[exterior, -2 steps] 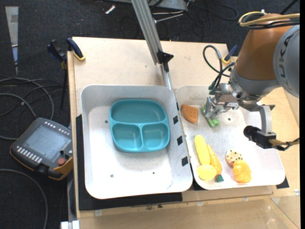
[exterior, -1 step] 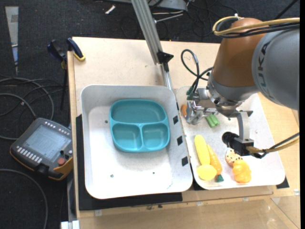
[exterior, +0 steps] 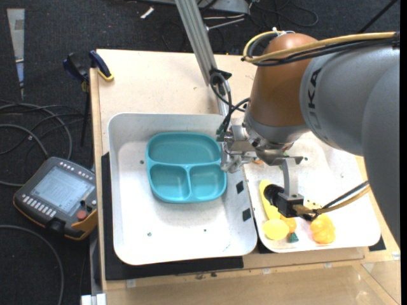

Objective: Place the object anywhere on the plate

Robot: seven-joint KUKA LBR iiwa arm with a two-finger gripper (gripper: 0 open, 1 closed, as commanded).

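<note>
Hand [exterior: 233,159] hovers by the right rim of the teal divided plate [exterior: 184,167]; wide vs. narrow cannot be told. Yellow object [exterior: 275,229] lies in the right bin [exterior: 338,171], well apart from the plate. Risks: a grasp closing on nothing, or the hand nudging the plate.

Teal plate [exterior: 184,167] in left bin [exterior: 130,215], yellow things [exterior: 275,229] in right bin [exterior: 343,170], gripper [exterior: 230,159] seemingly beside plate

Bright, even overhead light is washing the left bin [exterior: 127,234] almost flat white, with a faint soft shadow lying below the plate [exterior: 184,167]. The floor [exterior: 38,75] is looking dim, and the close arm [exterior: 343,88] is appearing slightly blurred.
</note>
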